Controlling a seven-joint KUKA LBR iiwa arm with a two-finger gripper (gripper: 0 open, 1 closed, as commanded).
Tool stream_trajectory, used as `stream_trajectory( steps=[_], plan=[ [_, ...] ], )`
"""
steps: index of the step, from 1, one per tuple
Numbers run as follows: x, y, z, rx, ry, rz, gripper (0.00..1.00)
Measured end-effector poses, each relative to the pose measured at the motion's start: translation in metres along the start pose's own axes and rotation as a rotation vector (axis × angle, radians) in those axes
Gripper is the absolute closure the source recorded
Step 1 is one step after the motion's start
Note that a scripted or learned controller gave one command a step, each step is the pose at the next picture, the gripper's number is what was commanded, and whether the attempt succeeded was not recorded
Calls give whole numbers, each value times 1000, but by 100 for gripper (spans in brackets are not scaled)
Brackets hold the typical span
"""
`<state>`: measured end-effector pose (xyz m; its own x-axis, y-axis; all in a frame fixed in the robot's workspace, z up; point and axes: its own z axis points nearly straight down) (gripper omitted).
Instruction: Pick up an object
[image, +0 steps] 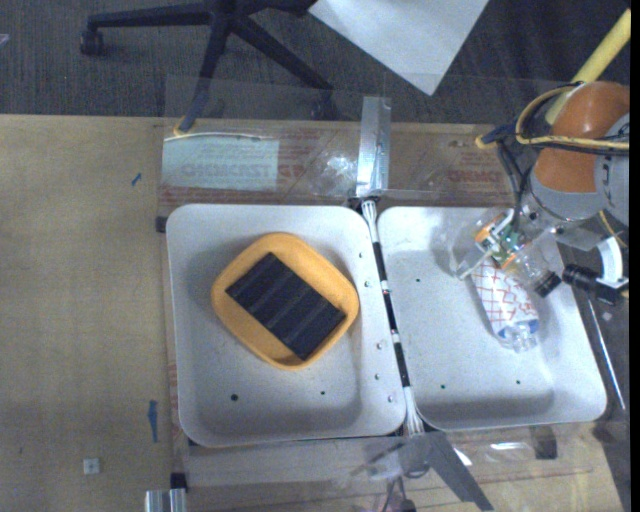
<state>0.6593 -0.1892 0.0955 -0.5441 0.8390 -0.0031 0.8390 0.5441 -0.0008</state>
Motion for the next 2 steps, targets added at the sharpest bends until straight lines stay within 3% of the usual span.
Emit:
stream_trajectory(
  steps=[1,2],
  plan=[
    [-1,1,-11,-3,-5,-1,100],
    [36,34,-102,-5,-2,-96,100]
  ],
)
